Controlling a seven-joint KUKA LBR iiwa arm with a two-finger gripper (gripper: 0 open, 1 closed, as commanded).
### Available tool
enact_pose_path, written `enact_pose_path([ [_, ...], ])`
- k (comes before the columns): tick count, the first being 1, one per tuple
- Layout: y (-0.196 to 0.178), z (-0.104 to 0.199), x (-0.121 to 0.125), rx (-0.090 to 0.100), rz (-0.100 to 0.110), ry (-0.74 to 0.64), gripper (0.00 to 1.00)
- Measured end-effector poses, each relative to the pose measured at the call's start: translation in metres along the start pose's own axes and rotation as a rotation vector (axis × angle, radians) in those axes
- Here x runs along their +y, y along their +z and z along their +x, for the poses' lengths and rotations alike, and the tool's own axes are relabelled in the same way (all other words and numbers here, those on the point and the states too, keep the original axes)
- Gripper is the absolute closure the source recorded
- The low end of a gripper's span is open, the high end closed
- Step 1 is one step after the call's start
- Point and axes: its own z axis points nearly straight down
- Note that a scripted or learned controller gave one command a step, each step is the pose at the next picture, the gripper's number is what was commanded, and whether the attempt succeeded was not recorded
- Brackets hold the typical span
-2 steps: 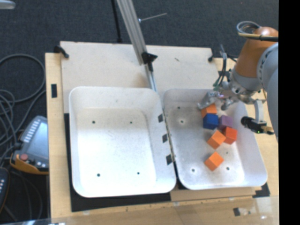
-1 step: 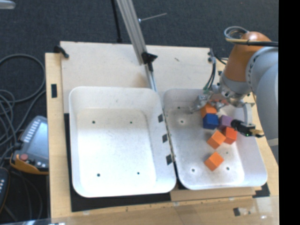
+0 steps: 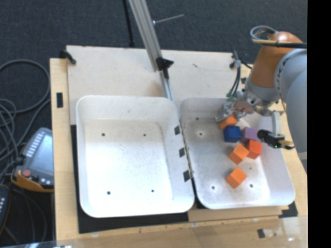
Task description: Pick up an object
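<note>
The pale wooden bench (image 3: 119, 68) carries two shallow white plastic bins side by side: the left white bin (image 3: 129, 190) and the right white bin (image 3: 207, 112). The grey arm with its orange band (image 3: 269, 61) enters from the right and bends down over the far end of the right bin, wrist pointing steeply downward. Its gripper (image 3: 232, 110) sits low, just above an orange block (image 3: 227, 122); whether the fingers are apart or together cannot be told. Just beside that block lie a blue cube (image 3: 232, 134) and a purple block (image 3: 251, 133). Nearer the camera lie a red-orange cube (image 3: 254, 149) touching an orange cube (image 3: 238, 153), and apart from them another orange cube (image 3: 236, 177).
</note>
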Motion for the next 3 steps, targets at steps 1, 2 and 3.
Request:
enact_pose_path([
  [1, -0.053, 0.084, -0.005, 0.007, -0.002, -0.005, 1.00],
  [2, -0.097, 0.117, -0.052, 0.007, 0.002, -0.001, 1.00],
  [3, -0.088, 0.184, -0.029, 0.007, 0.003, -0.005, 1.00],
])
